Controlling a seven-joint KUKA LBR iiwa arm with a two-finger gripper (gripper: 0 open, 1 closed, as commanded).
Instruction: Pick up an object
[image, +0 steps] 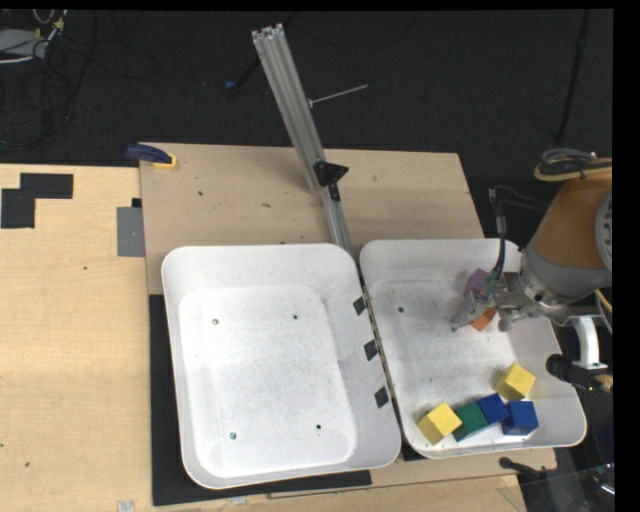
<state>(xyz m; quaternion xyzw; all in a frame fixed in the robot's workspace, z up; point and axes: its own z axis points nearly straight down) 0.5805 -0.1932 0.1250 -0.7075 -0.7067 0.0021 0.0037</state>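
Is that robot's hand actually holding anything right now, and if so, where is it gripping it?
Cannot be told. The hand is low in the right bin, right at a small orange piece and a purple one.

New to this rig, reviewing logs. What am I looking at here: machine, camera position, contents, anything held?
One camera, fixed above the bench, looks down at a slant. The grey arm with an orange band reaches in from the right; its end effector sits low in the right bin, beside a small orange piece and a purple one. Whether it holds either is unclear. Near that bin's front edge lie two yellow blocks, a green block and blue blocks. The left bin sits alongside.
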